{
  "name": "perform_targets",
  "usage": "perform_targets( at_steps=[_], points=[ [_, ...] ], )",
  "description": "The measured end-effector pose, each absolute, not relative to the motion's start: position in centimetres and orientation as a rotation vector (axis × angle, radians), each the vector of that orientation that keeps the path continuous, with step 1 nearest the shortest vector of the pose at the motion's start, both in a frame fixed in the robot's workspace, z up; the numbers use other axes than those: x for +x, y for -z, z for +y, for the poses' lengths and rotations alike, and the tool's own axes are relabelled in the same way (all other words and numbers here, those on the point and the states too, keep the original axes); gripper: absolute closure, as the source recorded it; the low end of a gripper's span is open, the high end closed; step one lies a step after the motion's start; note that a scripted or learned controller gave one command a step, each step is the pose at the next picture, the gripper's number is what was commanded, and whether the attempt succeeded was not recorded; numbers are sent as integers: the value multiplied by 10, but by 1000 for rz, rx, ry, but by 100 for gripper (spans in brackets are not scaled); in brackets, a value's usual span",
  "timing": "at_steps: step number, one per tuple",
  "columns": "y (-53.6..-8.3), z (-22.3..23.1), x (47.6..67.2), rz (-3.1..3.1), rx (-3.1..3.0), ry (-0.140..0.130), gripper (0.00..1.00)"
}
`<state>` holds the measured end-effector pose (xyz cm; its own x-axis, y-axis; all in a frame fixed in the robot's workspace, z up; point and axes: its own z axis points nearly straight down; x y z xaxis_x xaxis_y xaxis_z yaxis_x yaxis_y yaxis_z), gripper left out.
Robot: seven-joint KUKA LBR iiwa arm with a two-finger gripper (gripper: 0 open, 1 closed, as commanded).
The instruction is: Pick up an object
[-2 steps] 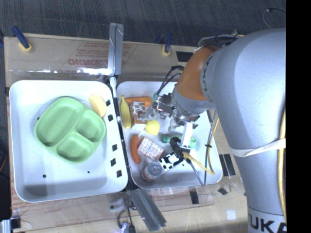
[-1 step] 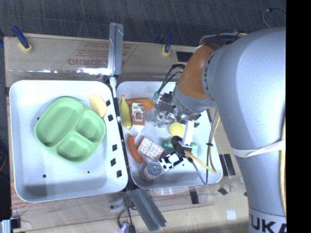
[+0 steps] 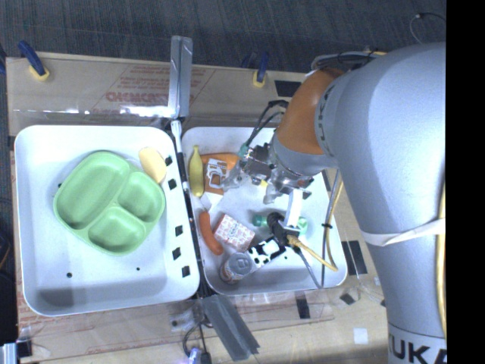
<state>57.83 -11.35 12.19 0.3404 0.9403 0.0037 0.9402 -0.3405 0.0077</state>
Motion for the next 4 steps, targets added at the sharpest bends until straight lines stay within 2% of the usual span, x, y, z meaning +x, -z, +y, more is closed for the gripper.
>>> perform_targets(
  at_steps=[1, 2, 3, 4],
  points=[
    [-99, -100, 631, 1830, 2557, 4, 0],
    [-105, -98, 632, 1847, 2549, 11, 100],
    [-223, -12, 647, 1821, 2563, 7, 100],
    [-229, -10, 647, 1837, 2554, 16, 100]
  ],
)
